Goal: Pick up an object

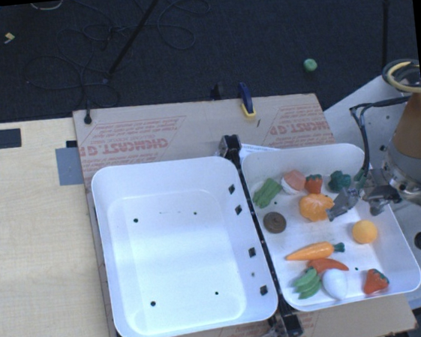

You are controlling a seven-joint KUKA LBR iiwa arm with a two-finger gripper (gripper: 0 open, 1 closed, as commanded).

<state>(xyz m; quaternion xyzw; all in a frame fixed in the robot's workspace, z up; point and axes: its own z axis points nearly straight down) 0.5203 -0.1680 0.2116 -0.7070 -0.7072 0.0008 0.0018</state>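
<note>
A cardboard-covered bench (191,132) on dark carpet carries two shallow white bins, with the arm (411,141) reaching in from the right.

The gripper (348,203) hangs low over the right bin (405,285), its fingers spread a little with nothing between them, the tips just right of the orange fruit (315,206). Near it along the far side of the bin lie a dark green toy (339,180), a small strawberry-like piece (314,183), a pink piece (294,181) and a green pepper (267,192). A brown disc (275,222) sits left of the orange fruit, and a yellow ball (364,232) sits below the gripper. Nearer the front are a carrot (311,251), a red chili (328,264), a green pod (308,282), a white egg (335,284) and a strawberry (374,281). The left bin (110,213) stands beside it.
</note>
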